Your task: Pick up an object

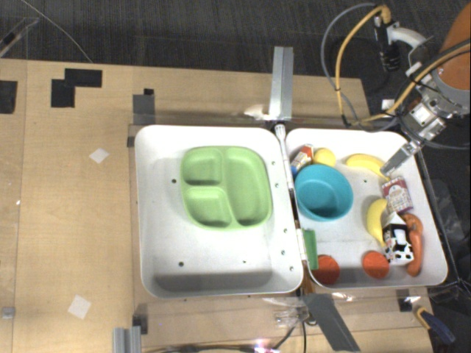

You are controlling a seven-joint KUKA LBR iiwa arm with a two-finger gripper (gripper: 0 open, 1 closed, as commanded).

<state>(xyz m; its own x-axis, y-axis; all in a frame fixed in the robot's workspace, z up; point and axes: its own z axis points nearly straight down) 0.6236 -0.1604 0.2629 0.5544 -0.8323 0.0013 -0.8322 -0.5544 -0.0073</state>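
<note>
on the tabletop, the left bin (158, 219) holds just a green divided tray (223, 186). the right bin (434, 267) is crowded — blue bowl (324, 191), two bananas, a tomato (375, 265), a carrot (416, 247). the far banana (365, 163) lies crosswise just left of the jaws (394, 161), whose spread i cannot tell — nothing visibly held.

- No text, brand, number or sign can be read anywhere.
- The small red-and-white packet (395, 194) near the right bin's (353, 276) right edge bears print, too small and blurred to make out.
- The black-and-white carton (398, 245) just below it shows cow-like patches, no legible wording.
</note>
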